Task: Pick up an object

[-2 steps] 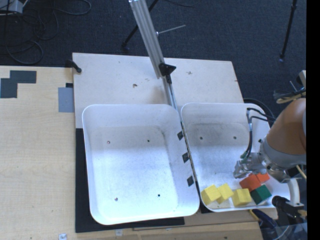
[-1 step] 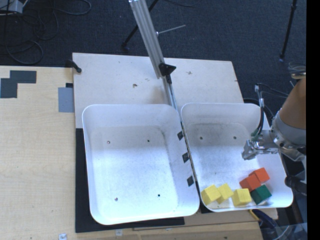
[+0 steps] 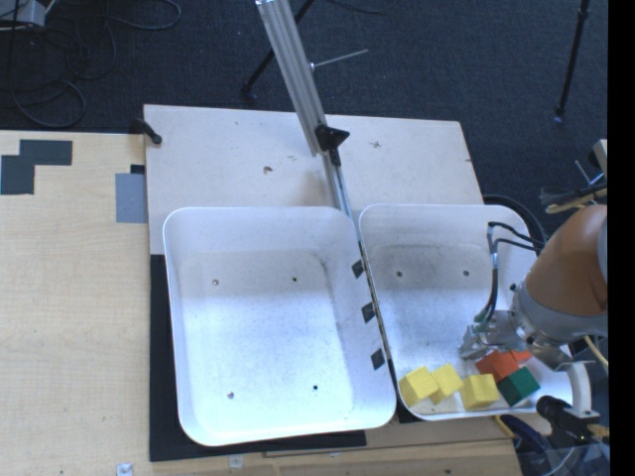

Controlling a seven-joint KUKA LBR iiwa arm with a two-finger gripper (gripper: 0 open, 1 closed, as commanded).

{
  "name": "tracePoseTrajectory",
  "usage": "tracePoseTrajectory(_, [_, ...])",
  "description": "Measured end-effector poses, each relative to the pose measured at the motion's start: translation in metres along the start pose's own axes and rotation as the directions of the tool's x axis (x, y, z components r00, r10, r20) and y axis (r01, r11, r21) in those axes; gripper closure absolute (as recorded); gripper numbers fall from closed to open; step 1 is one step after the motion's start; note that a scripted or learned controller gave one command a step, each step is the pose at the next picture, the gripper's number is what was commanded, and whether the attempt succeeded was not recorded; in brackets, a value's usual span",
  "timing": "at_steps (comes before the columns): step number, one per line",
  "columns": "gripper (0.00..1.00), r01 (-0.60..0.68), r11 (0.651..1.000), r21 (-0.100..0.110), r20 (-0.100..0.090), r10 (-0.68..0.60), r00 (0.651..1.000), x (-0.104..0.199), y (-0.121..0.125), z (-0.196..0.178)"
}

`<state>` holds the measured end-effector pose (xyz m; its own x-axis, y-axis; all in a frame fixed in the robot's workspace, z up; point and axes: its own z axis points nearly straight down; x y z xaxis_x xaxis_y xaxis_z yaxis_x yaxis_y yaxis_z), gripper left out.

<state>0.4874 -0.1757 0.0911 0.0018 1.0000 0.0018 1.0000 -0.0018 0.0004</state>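
Object candidates lie clustered at the near corner of the right bin: three yellow blocks, a green block and a red block just beside them. The gripper sits low over the red block; its opening cannot be determined. For a clean grasp, centre on one block, clear of neighbours and the bin wall. The arm reaches in from the right, wrist angled down. The left bin lies beyond on the table.

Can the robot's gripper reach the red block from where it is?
Probably yes. The gripper hangs low in the right bin, right beside the red block. Nothing lies between them, though a green block and yellow blocks crowd close.
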Motion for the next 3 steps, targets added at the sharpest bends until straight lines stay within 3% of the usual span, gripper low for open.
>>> tracePoseTrajectory(1, [1.0, 0.01, 1.0, -0.002, -0.001, -0.01, 1.0, 0.063, 0.053, -0.014])
tracePoseTrajectory(2, [1.0, 0.001, 1.0, 0.002, -0.001, -0.001, 1.0, 0.04, 0.068, -0.001])
tracePoseTrajectory(3, [1.0, -0.001, 1.0, -0.004, 0.002, 0.001, 1.0, 0.075, 0.0, -0.002])
